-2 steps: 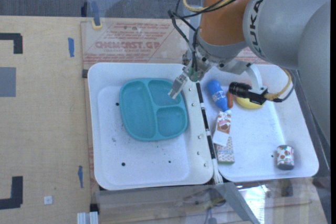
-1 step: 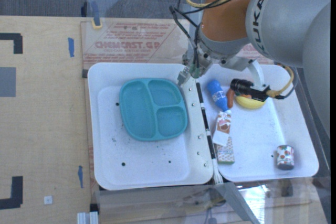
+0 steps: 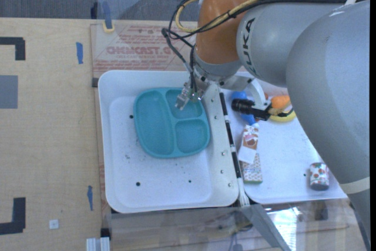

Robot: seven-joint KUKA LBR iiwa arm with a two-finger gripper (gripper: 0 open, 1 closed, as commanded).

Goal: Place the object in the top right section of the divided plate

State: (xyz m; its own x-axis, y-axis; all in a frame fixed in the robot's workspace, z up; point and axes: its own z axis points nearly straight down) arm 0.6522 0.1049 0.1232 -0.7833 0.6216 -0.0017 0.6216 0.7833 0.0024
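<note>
A teal divided plate (image 3: pixel 158 126) lies in the left white bin (image 3: pixel 117 185). It has one large section on the left and two smaller ones on the right. My gripper (image 3: pixel 184 97) hangs over the plate's top right section, its tip close to the plate's surface. No object is visible in the gripper or on the plate, and the wrist hides part of that section.
The right bin (image 3: pixel 288 185) holds a blue item (image 3: pixel 238 96), an orange item (image 3: pixel 281 102) on a yellow ring, a printed packet (image 3: pixel 251 151) near the divider and a small can (image 3: pixel 319 176). The arm covers the right bin's upper part.
</note>
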